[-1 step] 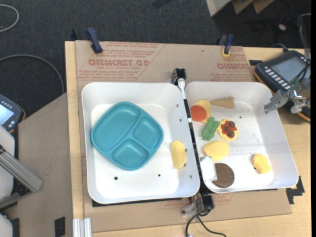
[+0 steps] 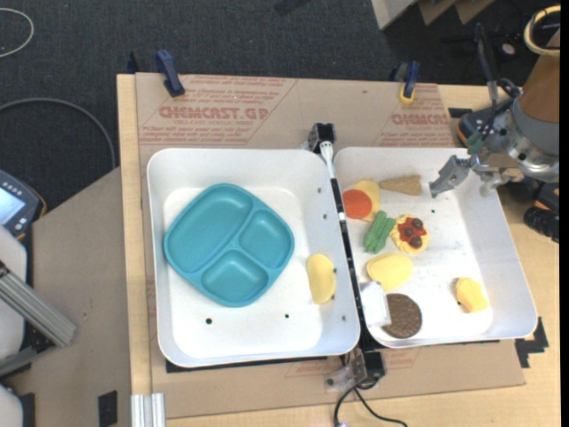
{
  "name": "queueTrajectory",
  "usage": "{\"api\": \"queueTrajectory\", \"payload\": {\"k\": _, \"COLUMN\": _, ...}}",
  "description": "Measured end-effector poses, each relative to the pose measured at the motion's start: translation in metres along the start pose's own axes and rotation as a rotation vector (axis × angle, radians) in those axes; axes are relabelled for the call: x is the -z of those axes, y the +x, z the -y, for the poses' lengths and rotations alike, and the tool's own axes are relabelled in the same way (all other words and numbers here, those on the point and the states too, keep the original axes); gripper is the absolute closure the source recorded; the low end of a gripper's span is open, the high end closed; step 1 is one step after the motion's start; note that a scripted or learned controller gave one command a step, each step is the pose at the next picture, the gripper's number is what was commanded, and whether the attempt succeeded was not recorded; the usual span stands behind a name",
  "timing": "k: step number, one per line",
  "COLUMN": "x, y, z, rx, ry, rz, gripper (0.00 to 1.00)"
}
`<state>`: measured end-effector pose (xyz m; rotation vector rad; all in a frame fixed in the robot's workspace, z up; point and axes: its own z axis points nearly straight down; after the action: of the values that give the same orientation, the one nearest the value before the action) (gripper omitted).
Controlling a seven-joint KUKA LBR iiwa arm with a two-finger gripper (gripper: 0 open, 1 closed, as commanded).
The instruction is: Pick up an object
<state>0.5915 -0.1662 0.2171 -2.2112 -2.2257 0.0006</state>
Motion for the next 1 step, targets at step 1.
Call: {"api": "queueTrajectory", "payload": {"k": 1, "x": 0.0729, "y": 0.0707, "z": 0.0070, "rx": 0.002, "ry": -0.012, "rz": 0.002, "gripper": 0.00}}
